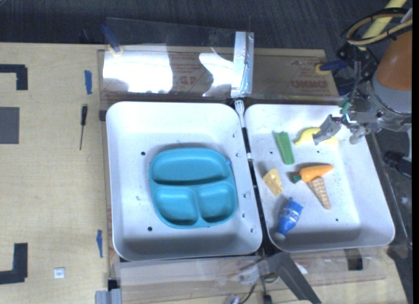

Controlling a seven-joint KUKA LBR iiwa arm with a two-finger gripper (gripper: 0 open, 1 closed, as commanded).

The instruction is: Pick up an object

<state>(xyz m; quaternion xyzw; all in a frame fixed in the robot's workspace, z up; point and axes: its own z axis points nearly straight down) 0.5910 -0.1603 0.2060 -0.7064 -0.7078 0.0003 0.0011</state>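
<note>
Front edge: clear plastic strip and grey bracket (288,276) under the bins.
Surface: pale wood bench (46,185) with black and blue tape marks; dark carpet behind.
Bins: two; left bin (124,126) holds one blue divided tray (192,186).
Right bin (366,224): six toys, one each: blue bottle (289,216), yellow wedge (273,181), orange carrot (314,172), waffle cone (321,192), green stick (284,147), yellow banana (305,136).
Axes: stick near upright in view; carrot lies crosswise.
Gripper (340,129): fingers spread, empty, above the bin's far right, just beside the banana.
</note>
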